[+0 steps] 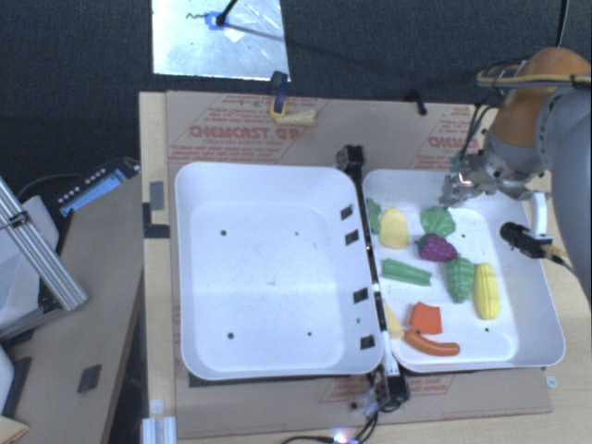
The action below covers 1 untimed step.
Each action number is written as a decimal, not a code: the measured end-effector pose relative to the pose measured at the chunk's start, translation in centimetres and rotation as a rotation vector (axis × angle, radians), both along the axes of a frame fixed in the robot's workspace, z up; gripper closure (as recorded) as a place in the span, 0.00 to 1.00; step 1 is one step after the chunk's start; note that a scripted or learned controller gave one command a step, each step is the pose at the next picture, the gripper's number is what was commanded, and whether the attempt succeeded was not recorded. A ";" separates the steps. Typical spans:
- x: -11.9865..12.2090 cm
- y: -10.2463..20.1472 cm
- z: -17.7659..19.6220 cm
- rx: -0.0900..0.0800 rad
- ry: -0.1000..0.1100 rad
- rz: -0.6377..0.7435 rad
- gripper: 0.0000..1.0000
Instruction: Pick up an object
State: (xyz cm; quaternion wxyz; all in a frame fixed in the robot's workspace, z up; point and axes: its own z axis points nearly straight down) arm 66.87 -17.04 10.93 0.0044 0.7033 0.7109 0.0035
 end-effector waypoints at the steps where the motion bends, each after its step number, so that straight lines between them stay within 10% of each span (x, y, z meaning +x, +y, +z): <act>1: -0.4 -0.3 0.0 0.000 0.009 -0.005 0.00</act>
